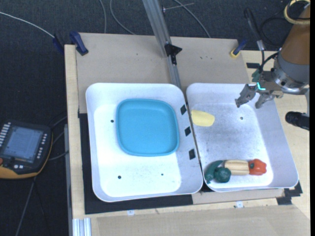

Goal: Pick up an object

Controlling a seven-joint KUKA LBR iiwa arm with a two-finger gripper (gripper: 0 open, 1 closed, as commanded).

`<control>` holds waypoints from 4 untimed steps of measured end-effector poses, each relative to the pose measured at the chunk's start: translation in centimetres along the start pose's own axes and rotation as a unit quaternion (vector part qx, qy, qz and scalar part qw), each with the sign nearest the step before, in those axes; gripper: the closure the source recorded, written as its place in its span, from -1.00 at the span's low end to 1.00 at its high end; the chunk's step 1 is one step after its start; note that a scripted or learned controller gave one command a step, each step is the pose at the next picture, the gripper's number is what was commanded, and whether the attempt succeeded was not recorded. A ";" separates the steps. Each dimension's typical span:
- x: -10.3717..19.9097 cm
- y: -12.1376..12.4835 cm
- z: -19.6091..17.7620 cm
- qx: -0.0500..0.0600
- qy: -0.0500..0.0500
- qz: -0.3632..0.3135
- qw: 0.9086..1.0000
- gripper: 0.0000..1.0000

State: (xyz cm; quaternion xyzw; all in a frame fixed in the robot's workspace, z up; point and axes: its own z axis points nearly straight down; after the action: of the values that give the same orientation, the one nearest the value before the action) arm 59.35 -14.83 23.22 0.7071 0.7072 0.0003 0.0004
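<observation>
Four small items in the right bin [275, 132], none held.
Gripper [255, 99] hovers at the far right, jaws open and empty. Yellow piece [202, 118] on the left wall looks light, smooth, maybe slippery: pinch across its short width. Green [218, 173], tan [236, 167], red [257, 167] toys crowd the near edge.

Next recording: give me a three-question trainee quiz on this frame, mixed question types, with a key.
1. True or false: the square turquoise plastic plate lies in the left white bin.
2. Which item lies nearest the end effector? A) pale yellow lemon-shaped toy B) red toy tomato C) dark green toy vegetable
3. Fill in: the tan toy bread roll lies between the green vegetable and the red ____.

Key: 1 true; 2 A; 3 tomato.
</observation>
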 end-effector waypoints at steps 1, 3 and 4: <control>0.0 0.0 0.0 0.000 0.000 0.000 1.000 -1.00; 0.1 -0.9 8.9 0.002 0.000 0.000 1.000 -1.00; 0.2 -1.0 13.9 0.002 0.000 0.000 1.000 -1.00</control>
State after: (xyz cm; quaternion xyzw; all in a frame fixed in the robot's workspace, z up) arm 58.38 -14.66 9.31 0.7070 0.7072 -0.0012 -0.0016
